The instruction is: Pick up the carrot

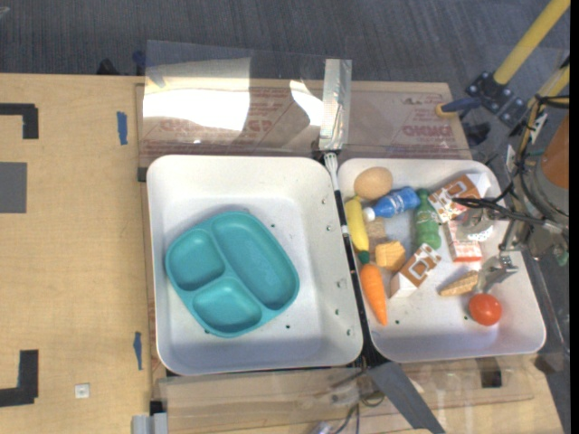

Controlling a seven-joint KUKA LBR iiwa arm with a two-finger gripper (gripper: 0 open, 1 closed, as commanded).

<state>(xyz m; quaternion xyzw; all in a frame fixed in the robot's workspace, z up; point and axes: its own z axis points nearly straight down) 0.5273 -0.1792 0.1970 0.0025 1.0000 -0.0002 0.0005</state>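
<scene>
Carrot [374, 293] untouched in right bin [534, 333]; tool [500, 268] state unclear; labels unreadable.

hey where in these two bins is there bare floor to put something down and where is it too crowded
Free: the left bin floor around the teal divided plate, widest along its far side, and the right bin's near strip between the carrot and the tomato. Crowded: the right bin's far half, where the egg, blue bottle, banana and cartons cluster, beside the pincer.
</scene>
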